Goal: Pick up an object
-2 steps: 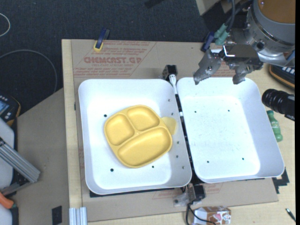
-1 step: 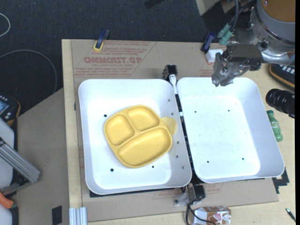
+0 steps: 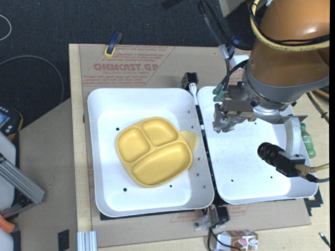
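Gripper (image 3: pixel 225 124) hangs right of centre; open or clenched, I cannot tell. Best to pinch the raised rim of the yellow plate (image 3: pixel 154 151), left of centre.

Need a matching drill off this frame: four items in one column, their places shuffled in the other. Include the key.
Column 1
1. yellow divided plate
2. gripper
3. green object
4. blue-and-yellow clip

Column 2
A. by the right wall of the right bin
B. on the far edge of the board
C. in the left bin
D. above the right bin, near its left wall

Pairs: 1-C, 2-D, 3-A, 4-B
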Action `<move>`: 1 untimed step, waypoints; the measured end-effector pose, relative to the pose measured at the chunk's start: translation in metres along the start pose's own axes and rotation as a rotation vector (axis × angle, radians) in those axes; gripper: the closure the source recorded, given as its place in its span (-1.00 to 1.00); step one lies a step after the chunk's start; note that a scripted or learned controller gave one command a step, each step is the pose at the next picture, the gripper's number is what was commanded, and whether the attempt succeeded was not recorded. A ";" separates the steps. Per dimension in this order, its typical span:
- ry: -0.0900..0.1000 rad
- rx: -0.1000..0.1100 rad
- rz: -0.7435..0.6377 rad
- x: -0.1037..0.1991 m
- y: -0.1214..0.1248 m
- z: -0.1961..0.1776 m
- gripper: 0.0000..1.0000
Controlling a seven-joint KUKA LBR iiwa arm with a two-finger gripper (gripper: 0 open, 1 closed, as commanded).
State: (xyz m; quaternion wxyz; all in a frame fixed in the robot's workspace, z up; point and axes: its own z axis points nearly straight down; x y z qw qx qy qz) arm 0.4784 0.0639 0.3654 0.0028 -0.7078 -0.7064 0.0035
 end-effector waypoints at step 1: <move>0.002 -0.013 -0.006 0.059 0.001 -0.045 1.00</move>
